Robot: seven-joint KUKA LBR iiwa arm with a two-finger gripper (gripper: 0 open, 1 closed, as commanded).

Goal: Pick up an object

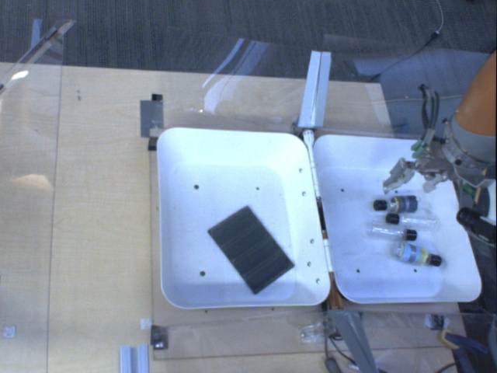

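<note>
Bench (78, 231): pale wood-grain top, flat and matte, on which two shallow white bins are set side by side; dark ribbed carpet is seen beyond its far edge.
Left bin (175, 208): smooth white plastic, roughly square with rounded corners, low sloped walls and a few small dark holes in the floor.
Right bin (349, 278): same white plastic and rounded shape, touching the left bin along a dark hinge-like seam.
Arm (475, 119): grey body with an orange band, seen entering from the right above the right bin's far right corner.
Dark pad (251, 249): flat rectangular slab, charcoal with a fine ribbed texture, laid at a slant near the middle of the left bin.
Metal strip (314, 92): pale grey, long and narrow, lying on the bench behind the seam between the bins.
Gripper (414, 176): pale metallic fingers are seen spread apart, nothing between them, poised over the far part of the right bin just above the bottles.
Bottles: three small cylinders with black caps, lying on their sides in the right bin, close together in a column.
Far bottle (397, 203): dark blue body with yellow band.
Middle bottle (400, 226): clear, glassy.
Near bottle (418, 256): blue-and-yellow label.
</note>
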